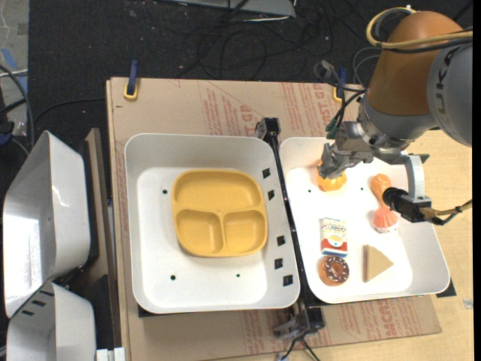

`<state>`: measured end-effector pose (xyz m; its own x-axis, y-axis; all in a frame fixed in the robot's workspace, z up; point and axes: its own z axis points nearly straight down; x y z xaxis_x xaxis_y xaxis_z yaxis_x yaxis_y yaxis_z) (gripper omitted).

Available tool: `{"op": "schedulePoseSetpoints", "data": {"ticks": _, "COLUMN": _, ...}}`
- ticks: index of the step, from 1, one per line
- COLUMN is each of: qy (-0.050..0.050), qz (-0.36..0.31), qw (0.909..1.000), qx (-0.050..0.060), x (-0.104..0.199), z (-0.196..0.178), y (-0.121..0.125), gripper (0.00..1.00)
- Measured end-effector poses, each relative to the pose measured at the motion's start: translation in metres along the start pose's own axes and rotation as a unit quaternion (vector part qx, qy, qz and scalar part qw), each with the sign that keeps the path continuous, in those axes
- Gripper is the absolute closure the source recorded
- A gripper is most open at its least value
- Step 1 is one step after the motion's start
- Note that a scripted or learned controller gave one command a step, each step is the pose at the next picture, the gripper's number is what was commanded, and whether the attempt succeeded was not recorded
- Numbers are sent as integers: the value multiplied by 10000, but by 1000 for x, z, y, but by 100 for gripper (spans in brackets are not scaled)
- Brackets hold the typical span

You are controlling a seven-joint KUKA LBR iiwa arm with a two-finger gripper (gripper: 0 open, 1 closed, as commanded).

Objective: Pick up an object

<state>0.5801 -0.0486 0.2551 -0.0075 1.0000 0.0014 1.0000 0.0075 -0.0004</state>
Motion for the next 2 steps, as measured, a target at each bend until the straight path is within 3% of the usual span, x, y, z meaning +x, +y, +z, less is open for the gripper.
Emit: {"op": "schedulePoseSetpoints", "data": {"ticks": 2, "qy": -2, "qz": 4, "qw": 10000, "qx": 10, "x": 101, "z": 28, "y": -28, "gripper": 100}}
